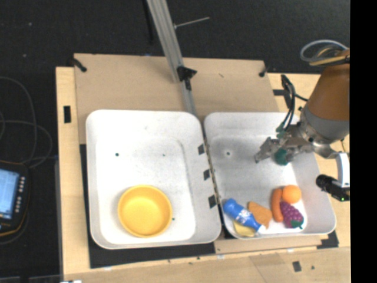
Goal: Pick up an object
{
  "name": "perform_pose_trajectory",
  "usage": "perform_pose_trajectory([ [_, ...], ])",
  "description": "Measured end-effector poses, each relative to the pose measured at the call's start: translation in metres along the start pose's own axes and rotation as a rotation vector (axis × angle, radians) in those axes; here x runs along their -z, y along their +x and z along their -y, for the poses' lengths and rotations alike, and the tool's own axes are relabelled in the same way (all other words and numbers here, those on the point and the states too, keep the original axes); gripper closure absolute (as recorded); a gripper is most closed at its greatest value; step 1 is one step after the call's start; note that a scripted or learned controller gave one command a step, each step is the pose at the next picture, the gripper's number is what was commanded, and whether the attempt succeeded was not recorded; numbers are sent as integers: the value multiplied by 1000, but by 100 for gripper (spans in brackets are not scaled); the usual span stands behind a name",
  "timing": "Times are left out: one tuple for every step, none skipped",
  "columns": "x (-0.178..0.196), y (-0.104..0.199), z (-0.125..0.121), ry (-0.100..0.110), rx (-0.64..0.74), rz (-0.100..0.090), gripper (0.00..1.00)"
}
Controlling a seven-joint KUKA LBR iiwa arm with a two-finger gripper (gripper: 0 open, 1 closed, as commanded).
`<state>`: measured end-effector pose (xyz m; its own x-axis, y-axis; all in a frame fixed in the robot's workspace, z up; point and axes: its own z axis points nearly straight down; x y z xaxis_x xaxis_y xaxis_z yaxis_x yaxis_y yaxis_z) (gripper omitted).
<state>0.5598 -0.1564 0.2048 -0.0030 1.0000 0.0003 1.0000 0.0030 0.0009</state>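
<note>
The grey arm [330, 108] with its orange band enters from the right and is partly cut off at that edge, so its upper links cannot be followed. Its pincer [277, 151] sits over the upper middle of the right bin [235, 134], fingers pointing left; a small dark green thing [282, 156] lies right at the fingertips, but the wrist and cables crowd it, and I cannot tell whether the pincer is apart, together or clamped on it, nor whether it touches the bin floor. The remaining objects huddle along the near edge of the right bin: a blue and white bottle-like toy [238, 213] touching something yellow [244, 230] that is mostly hidden beneath it, an orange-brown wedge [260, 213] just beside it, then an orange carrot-like piece [277, 203], a round orange fruit [291, 194] and a purple bunch of grapes [293, 214] pressed close together; their outlines blur into one another. The left bin [147, 134] holds a yellow bowl [145, 210] near its front. A slanted metal rail [168, 40] crosses the bench [171, 75] behind the bins, and a handheld screen [9, 196] is clipped by the left edge.
</note>
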Motion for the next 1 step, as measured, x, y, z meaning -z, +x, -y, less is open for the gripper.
perform_pose_trajectory([
  [0, 0, 0, -1, -1, 0, 0],
])
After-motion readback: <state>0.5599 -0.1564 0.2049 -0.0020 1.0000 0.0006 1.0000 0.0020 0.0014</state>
